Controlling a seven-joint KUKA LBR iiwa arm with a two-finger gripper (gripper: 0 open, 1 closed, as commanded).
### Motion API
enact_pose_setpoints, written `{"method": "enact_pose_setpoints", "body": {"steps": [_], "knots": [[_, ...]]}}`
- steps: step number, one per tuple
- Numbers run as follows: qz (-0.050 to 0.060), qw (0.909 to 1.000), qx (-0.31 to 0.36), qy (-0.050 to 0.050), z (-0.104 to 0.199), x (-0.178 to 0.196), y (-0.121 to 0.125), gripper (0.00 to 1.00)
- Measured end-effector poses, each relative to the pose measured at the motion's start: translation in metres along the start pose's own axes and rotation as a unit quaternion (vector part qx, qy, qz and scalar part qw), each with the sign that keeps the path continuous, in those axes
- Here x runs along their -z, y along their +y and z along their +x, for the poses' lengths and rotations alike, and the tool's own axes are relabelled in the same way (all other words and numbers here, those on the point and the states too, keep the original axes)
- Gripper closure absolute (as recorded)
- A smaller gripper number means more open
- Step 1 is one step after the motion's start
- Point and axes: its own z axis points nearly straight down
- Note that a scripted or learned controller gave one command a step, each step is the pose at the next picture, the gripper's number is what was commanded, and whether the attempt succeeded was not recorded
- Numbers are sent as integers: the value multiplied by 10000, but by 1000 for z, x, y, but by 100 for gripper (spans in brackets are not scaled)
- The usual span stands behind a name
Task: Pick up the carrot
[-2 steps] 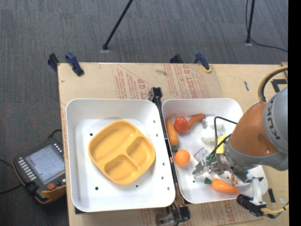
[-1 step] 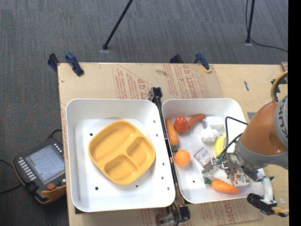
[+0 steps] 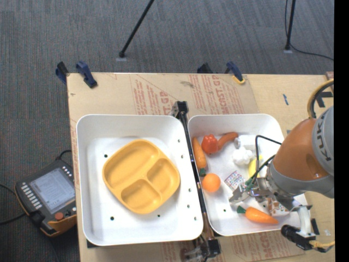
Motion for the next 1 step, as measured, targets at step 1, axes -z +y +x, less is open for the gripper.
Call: {"method": "enact_pose_setpoints", "body": {"steps": [1], "knots": [[-5, 10000, -4, -5, -4, 0, 0, 0]]}}
